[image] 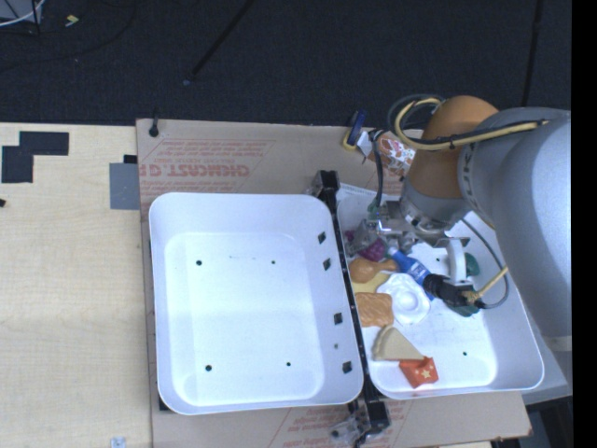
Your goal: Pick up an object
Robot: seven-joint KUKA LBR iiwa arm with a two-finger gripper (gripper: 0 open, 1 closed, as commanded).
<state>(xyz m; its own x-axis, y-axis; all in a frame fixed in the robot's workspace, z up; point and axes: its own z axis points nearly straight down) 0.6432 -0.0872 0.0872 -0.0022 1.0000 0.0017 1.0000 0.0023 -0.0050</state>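
The gripper (396, 241), its grip state impossible to tell, hangs over the purple object (373, 249) just beside the right bin's (485, 367) left wall.

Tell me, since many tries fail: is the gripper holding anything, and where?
Cannot be told: the gripper sits low among the toys in the right white bin, wrist hiding it.

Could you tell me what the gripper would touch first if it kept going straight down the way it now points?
The gripper points down into the right bin, above the clutter by the divider. It would probably meet the purple object or the blue object first; depth is hard to judge from this slanted view.
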